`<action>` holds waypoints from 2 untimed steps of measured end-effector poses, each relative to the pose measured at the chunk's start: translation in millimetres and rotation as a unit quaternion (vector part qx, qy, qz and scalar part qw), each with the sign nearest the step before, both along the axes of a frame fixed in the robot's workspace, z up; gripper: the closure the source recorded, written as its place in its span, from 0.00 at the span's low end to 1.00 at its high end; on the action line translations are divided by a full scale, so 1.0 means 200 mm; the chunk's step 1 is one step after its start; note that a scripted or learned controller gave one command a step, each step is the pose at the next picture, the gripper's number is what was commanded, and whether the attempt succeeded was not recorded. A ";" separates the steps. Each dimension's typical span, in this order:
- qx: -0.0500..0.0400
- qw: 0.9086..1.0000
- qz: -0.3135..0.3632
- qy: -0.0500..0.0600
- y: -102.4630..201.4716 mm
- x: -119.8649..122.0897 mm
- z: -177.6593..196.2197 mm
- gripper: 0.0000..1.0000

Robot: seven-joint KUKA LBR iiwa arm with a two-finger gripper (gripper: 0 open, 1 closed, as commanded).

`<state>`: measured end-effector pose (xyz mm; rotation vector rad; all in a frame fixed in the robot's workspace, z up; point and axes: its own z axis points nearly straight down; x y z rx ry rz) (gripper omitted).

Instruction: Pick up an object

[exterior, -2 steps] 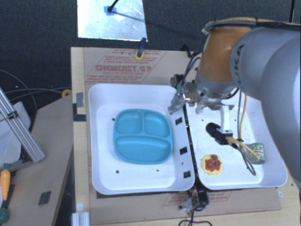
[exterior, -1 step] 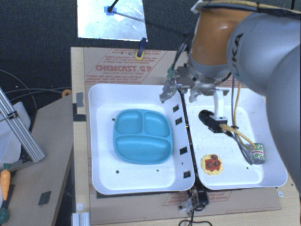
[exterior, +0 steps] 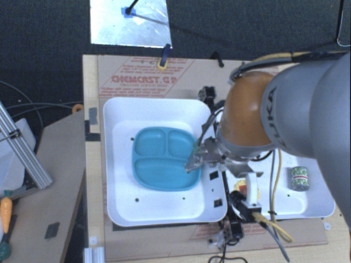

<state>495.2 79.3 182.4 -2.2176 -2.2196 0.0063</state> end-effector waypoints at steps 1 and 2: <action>0.001 1.000 -0.001 -0.004 0.00 0.01 0.06 1.00; 0.000 1.000 0.001 -0.009 0.00 0.24 0.44 1.00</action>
